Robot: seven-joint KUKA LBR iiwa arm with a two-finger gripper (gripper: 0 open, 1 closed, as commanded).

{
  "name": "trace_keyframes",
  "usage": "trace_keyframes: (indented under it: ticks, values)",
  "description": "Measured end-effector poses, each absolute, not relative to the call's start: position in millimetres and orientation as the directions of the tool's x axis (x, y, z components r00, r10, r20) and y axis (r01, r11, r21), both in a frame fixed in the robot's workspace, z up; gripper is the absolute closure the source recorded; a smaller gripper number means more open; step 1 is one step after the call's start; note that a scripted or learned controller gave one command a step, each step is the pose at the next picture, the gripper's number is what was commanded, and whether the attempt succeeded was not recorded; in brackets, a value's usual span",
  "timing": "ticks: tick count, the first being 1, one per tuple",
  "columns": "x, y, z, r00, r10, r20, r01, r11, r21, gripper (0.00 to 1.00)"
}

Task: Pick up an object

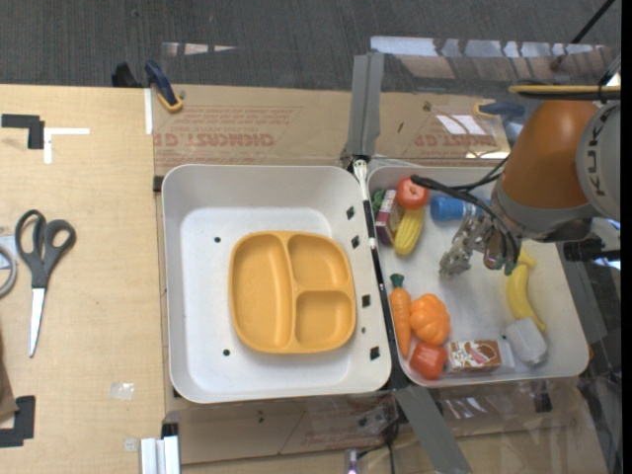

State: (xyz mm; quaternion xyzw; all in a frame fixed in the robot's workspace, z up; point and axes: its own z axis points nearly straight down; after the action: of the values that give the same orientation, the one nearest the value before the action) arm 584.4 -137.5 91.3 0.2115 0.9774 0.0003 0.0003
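My fingers (464, 250) hang low over the right bin (568, 363), near its middle, with my grey wrist and orange band reaching in from the right above them. From this slant I cannot tell whether they are spread or closed, and nothing shows between them.

The toys lie around me in that bin. A corn cob (408, 232) and a red tomato (412, 195) sit up toward the far left corner, with a blue piece (449, 207) just beside the tomato. A banana (520, 294) lies to my right. Toward the near edge are a carrot (400, 319), an orange pumpkin (430, 318) touching it, a red fruit (427, 361) and a small carton (475, 355).

The left bin (188, 294) holds a yellow divided plate (293, 291). Scissors (39, 265) rest on the desk (89, 363), well apart.
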Motion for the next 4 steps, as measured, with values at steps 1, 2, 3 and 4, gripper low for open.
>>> trace_keyframes:
  ticks: [1, 2, 3, 4]
  values:
    - [590.9, -213.8, 92.7, -0.978, 0.208, -0.005, 0.208, 0.978, 0.000, 1.00]
    - [637.9, -153.8, 92.2, -0.959, 0.282, -0.005, 0.282, 0.959, 0.001, 1.00]
    - [643.2, -203.2, 93.8, -0.946, 0.325, -0.007, 0.325, 0.946, 0.001, 1.00]
    - [647.4, -165.2, 166.1, -0.892, 0.452, -0.004, 0.452, 0.892, 0.001, 1.00]
